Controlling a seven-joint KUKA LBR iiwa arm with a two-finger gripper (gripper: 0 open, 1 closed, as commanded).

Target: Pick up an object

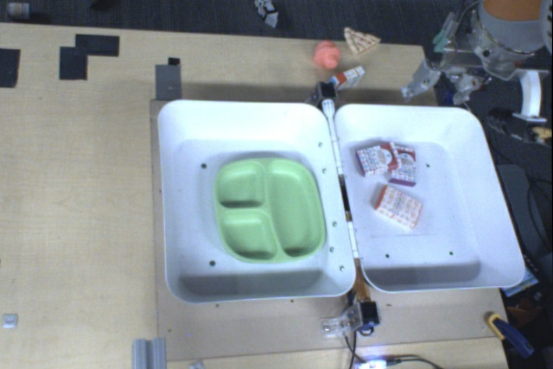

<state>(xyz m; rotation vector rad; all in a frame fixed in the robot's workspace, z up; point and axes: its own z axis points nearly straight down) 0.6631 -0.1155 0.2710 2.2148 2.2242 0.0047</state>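
Camera view is showing my two-finger gripper [432, 82] hanging above the far edge of the right white bin [484, 186], fingers spread apart and holding nothing. Below and to its left, three small flat red-and-white printed packets [390, 179] are lying close together on the bin floor. I am judging them light, thin and crinkly, so I am favouring a pinch across the short edges of the lone, tilted one [397, 207].

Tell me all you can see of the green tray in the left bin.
The green tray is pale green, smooth and plastic-looking, a rounded square with three compartments: two smaller ones on its left, one long one on its right. It lies flat, right side up, on the floor of the left bin, near the middle. Nothing shows inside it.
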